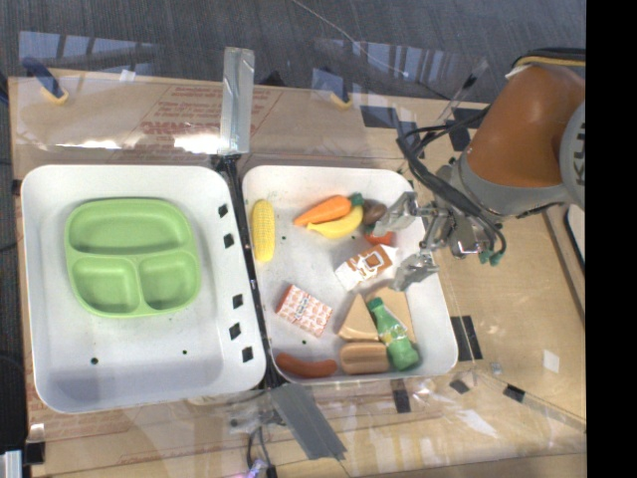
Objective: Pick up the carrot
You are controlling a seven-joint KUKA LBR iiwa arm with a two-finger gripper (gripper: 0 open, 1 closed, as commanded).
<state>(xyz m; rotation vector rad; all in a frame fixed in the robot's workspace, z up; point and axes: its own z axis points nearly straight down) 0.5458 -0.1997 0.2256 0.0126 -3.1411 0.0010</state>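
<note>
Jaws stand apart, gripping nothing, over the right bin's (430,319) right edge. Left of them the carrot (323,210) lies against a banana (337,226). Something red (379,237) beside the jaws is half hidden. Bench (518,342) is brown board under taped plastic; dark carpet (149,3) beyond.

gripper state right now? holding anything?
Tool: open, holding nothing, at the right bin's right edge. The orange toy carrot with a green top lies apart from it, in that bin.
</note>
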